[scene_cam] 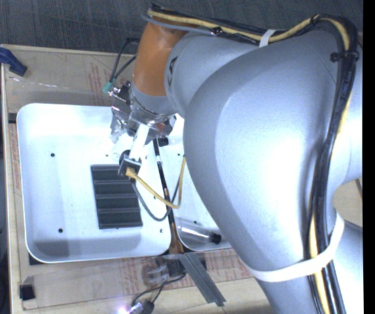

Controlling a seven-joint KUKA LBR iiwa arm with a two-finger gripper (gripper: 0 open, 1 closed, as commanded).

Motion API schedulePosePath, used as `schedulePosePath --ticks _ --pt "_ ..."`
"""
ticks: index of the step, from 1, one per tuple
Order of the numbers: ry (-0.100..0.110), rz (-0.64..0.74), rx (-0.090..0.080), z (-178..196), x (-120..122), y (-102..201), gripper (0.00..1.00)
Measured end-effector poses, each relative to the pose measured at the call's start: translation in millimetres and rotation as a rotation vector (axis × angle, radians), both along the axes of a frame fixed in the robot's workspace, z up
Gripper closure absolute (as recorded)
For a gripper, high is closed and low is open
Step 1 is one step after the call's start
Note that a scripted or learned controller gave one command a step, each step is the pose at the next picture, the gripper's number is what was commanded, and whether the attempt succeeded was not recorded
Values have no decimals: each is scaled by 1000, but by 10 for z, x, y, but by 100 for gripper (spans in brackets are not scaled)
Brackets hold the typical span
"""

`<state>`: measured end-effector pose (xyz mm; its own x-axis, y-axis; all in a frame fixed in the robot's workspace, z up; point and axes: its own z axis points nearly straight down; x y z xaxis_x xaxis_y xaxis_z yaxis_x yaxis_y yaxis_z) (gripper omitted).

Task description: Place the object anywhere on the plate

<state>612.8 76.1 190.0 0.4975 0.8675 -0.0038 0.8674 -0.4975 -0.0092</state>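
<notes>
A dark grey ribbed rectangular plate (116, 197) lies flat in the left white bin (43, 175), near the middle and toward the front. My gripper (118, 127) hangs over the back of that bin, just beyond the plate's far edge and a little to its right. Glare and the wrist hide the gripper's tips. I cannot make out any object held there. The grey arm with its orange band (153, 54) reaches in from the right.
The arm covers most of the right bin (188, 243); a slim pale thing with a dark end (200, 233) shows in its front left corner. A blue clamp (8, 59) sits at the bench's back left corner. Metal fittings (174, 270) lie before the bins.
</notes>
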Motion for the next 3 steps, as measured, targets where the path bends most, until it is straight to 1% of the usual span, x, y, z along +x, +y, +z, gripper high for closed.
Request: schedulePosePath --ticks 1,2,3 --pt "-8 220 1 213 430 639 100" --pt "-7 221 1 212 428 643 0" --pt "-4 105 -3 -999 -107 1425 0"
